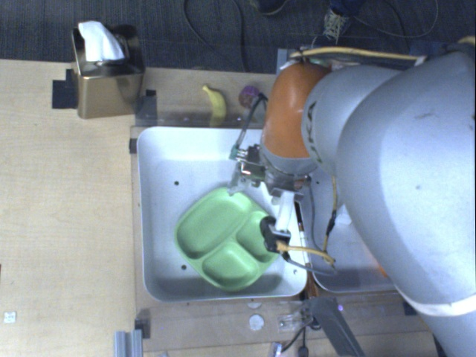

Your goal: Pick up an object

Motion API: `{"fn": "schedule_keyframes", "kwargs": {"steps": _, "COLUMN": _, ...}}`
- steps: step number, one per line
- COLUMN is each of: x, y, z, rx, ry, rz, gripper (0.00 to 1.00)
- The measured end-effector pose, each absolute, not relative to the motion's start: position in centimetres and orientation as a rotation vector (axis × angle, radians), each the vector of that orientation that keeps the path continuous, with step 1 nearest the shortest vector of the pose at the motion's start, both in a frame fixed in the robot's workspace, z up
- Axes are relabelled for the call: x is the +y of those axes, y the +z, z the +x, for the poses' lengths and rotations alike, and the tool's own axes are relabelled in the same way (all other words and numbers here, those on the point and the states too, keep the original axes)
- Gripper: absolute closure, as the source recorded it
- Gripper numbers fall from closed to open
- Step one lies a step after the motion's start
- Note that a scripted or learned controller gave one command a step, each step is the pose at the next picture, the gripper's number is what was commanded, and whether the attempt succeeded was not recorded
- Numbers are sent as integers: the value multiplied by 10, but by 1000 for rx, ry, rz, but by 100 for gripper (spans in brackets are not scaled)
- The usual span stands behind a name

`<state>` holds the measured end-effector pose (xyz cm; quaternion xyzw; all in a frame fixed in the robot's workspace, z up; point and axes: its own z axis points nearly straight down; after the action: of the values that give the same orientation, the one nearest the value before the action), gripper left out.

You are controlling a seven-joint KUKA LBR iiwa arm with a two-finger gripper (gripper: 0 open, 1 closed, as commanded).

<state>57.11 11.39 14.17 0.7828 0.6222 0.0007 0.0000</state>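
A light green divided plate (223,236) lies tilted in the left white bin (160,192), toward its front right. My gripper (242,178) hangs low over the plate's far right rim, under the orange wrist band. The wrist hides where it meets the plate, so I cannot tell if it touches.
A yellow banana (216,103) and a small purple object (251,94) rest on the ledge behind the left bin. A brass-coloured tissue box (104,71) stands at the back left. The arm covers most of the right bin (349,275).
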Motion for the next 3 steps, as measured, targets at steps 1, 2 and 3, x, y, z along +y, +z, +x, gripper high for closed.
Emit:
{"fn": "schedule_keyframes", "kwargs": {"steps": 1, "x": 236, "y": 246, "z": 492, "rx": 2108, "ry": 7, "rz": 2328, "gripper": 0}}
{"fn": "schedule_keyframes", "kwargs": {"steps": 2, "x": 236, "y": 257, "z": 493, "rx": 2114, "ry": 12, "rz": 2322, "gripper": 100}}
{"fn": "schedule_keyframes", "kwargs": {"steps": 3, "x": 235, "y": 271, "z": 506, "rx": 2174, "ry": 5, "rz": 2266, "gripper": 100}}
